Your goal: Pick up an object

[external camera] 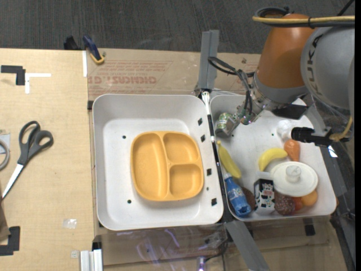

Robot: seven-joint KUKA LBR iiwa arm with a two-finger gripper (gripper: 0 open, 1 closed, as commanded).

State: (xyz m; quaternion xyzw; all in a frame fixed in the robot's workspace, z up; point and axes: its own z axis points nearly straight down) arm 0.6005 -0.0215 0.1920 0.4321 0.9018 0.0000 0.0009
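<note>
In the right bin (pixel 248 145), taken as the landmark, the objects crowd its near edge: a blue bottle (pixel 236 195) along the near-left wall, a small cow-patterned carton (pixel 265 195) just right of it, and a white lidded pot (pixel 295 178) at the near-right. Further in lie two yellow bananas (pixel 228 160) (pixel 272 158). At the far-left corner of the bin, a small greenish-metallic object (pixel 224 123) rests close to the dividing wall.

Risk: this object sits so close to the wall that a finger may strike the rim and push the object aside, so that the grip fails.

The gripper (pixel 243 117) hangs beside this object, apparently touching it. Its opening cannot be determined, and nothing is visibly held.
</note>
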